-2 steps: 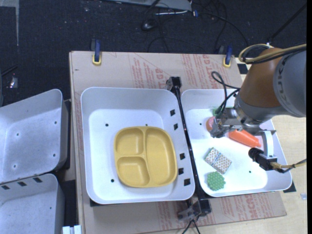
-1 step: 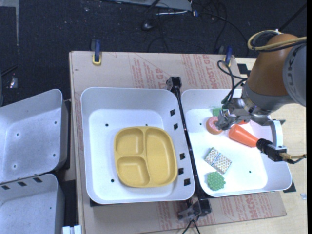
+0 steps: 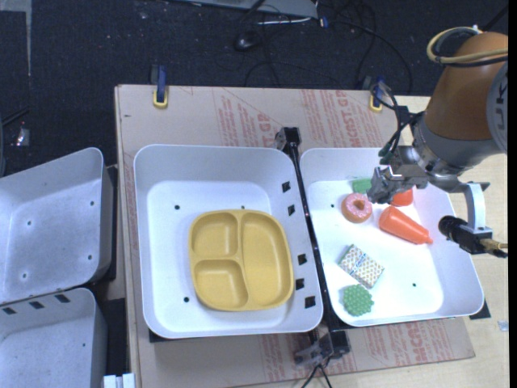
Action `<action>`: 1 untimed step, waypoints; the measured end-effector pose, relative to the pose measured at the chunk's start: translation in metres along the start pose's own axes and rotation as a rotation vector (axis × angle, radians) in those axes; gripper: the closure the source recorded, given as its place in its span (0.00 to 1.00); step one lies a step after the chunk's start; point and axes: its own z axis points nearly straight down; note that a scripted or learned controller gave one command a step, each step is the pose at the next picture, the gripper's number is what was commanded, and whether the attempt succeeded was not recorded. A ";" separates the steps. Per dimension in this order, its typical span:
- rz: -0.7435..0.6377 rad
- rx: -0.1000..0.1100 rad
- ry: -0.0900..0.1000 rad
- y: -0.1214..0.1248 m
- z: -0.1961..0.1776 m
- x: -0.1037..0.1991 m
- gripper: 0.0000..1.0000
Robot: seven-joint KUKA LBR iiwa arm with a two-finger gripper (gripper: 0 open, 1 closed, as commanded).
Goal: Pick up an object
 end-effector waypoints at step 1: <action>-0.005 0.005 0.003 -0.009 -0.008 0.052 1.00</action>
